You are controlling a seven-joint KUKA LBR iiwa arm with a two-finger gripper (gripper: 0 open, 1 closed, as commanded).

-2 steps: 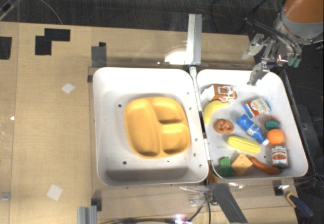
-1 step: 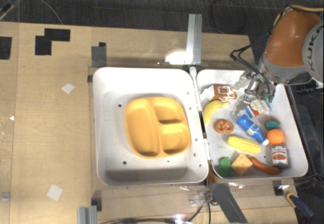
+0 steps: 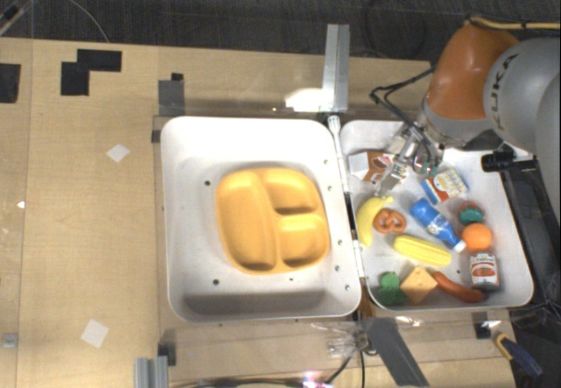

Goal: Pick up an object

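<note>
hand (image 3: 396, 169) hovers just above the yellow lemon (image 3: 372, 211).

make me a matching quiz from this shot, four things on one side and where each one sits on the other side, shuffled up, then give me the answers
Things:
1. yellow three-compartment plastic tray
2. yellow toy corn cob
3. round orange toy fruit
4. green toy broccoli

Places:
A. right bin, near-left corner
B. left bin, middle
C. right bin, by the right wall
D. right bin, middle, lying flat

Pairs: 1-B, 2-D, 3-C, 4-A
</note>
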